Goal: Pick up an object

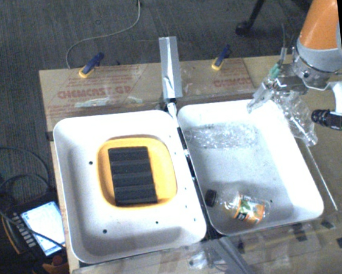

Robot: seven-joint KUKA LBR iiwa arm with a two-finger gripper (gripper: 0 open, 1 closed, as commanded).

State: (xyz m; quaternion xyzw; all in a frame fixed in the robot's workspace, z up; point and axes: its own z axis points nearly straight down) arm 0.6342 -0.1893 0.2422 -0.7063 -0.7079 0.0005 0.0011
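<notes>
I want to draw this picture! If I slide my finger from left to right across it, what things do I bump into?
Tablet → yellow and black block in the left bin → clear bottle in the right bin → gripper.

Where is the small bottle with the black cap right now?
The bottle lies on its side in the right bin, near the bin's front edge, cap pointing toward the divider between the bins.
</notes>
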